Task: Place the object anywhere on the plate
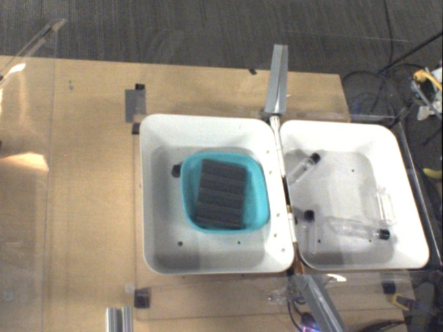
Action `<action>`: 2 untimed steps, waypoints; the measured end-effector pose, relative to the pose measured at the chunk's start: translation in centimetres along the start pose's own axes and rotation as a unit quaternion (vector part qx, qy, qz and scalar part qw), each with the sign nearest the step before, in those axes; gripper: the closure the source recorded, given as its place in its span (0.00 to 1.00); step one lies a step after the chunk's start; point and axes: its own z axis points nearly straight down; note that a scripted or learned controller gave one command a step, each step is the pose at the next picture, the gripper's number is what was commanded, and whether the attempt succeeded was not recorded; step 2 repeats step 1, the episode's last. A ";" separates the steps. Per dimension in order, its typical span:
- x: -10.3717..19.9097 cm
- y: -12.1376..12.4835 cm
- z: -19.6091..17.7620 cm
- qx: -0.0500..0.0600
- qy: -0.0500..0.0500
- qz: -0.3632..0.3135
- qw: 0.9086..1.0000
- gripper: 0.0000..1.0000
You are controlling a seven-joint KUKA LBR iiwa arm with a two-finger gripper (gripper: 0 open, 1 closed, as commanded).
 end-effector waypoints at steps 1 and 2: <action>8.0 2.4 6.5 0.000 -0.001 -0.002 1.000 0.00; 8.0 2.4 6.5 0.000 -0.001 -0.002 1.000 0.00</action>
